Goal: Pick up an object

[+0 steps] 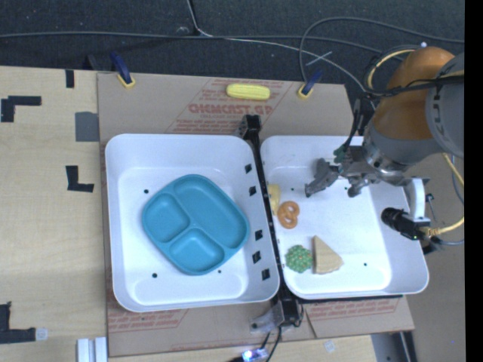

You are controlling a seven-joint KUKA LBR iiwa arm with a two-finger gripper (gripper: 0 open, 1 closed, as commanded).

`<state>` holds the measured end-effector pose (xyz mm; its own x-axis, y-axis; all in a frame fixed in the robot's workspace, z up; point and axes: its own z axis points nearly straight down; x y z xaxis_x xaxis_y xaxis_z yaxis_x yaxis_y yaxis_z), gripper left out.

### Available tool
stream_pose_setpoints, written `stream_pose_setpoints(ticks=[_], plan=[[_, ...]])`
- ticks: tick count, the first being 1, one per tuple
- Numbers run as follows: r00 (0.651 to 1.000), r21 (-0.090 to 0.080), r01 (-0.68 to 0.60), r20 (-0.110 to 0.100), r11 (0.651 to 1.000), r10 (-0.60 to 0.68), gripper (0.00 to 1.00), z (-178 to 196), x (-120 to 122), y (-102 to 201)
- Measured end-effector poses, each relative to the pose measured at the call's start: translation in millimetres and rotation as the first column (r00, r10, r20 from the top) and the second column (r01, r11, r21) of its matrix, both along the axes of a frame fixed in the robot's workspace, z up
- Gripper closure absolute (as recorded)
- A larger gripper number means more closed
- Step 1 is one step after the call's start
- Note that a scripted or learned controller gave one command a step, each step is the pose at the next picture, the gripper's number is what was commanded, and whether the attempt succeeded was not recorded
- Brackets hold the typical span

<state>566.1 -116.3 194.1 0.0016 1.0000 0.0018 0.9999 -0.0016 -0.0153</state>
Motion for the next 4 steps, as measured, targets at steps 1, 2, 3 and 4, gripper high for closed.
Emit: stream_pose_setpoints(ticks=[1,2,3,4], plan=[[1.000,-0.001,-0.003,0.013,1.000,0.003,0.00,7,3,0],[1.000,-0.002,-0.003,0.010,1.000,0.003,0.00,-36,5,1],[1.000,-0.001,-0.002,0.009,1.000,0.003,0.00,-100,5,5],[1.000,-0.003,-0.003,0.018,1.000,0.003,0.00,-106,7,5]])
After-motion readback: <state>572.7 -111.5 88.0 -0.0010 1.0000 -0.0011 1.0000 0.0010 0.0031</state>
